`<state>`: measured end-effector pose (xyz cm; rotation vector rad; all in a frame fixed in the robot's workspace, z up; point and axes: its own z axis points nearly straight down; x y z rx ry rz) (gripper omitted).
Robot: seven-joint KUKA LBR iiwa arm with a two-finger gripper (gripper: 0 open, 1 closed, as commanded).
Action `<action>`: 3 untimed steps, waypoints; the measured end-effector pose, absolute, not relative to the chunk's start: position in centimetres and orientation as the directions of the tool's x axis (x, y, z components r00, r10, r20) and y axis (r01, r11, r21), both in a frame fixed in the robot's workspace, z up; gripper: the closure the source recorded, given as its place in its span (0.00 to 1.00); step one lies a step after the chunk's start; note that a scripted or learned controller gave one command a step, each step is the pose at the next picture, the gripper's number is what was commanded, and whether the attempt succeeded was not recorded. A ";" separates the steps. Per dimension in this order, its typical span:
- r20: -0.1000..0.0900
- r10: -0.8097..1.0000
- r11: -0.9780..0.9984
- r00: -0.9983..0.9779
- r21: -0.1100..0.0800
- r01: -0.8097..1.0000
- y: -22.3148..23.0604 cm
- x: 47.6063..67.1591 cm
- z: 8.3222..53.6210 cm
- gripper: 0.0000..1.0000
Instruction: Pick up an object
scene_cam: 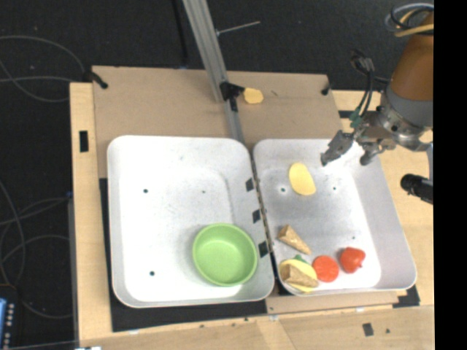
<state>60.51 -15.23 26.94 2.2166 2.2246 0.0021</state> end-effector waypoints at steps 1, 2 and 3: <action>0.000 1.000 0.004 -0.004 0.002 1.000 -15.2 60.5 26.9 0.00; -0.002 1.000 -0.001 0.001 -0.005 1.000 -15.7 60.4 20.7 0.00; -0.002 1.000 -0.002 0.002 -0.005 1.000 -16.1 60.8 14.5 0.00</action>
